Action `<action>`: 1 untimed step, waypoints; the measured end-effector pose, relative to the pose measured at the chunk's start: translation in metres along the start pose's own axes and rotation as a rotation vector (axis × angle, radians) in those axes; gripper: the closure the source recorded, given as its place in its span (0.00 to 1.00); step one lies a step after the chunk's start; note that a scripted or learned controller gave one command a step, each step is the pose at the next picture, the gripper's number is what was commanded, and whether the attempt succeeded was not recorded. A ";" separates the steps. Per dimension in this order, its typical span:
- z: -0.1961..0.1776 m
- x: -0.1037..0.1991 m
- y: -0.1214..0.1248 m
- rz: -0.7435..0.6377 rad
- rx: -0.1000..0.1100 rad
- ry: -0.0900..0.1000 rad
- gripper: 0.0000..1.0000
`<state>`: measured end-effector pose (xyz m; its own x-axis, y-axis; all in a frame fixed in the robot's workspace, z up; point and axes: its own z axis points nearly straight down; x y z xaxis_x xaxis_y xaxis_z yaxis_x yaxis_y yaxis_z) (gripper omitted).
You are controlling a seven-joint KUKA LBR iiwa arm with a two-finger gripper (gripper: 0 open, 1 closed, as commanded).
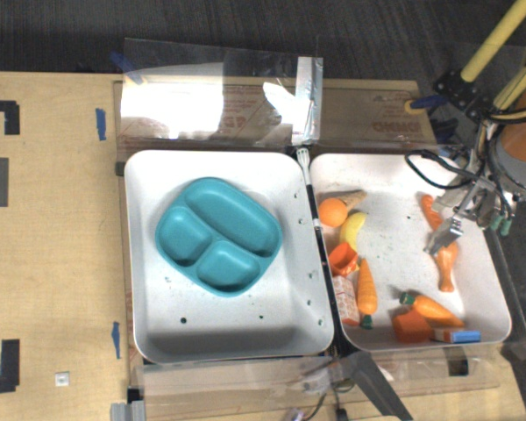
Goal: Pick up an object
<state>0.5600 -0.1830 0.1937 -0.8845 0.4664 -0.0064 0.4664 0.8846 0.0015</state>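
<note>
Honestly, the tool [449,235] hangs over the right bin [500,323], right above an orange carrot-like piece [446,268] near the far-right wall; I can't tell its state. That carrot looks like light, stiff, slick plastic. Its long axis runs roughly up-down in the view, so I'd pinch across the middle.

A teal divided plate [217,235] is seen in the left bin [149,323]; toy carrots and fruit are scattered in the right bin [500,310]; the gripper [451,232] is placed above an orange carrot [445,266].
</note>
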 end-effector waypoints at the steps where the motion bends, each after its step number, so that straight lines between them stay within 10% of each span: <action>1: 0.104 -0.036 -0.019 -0.044 -0.001 -0.008 0.00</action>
<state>0.5834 -0.2169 0.0899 -0.9041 0.4271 -0.0142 0.4272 0.9042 0.0017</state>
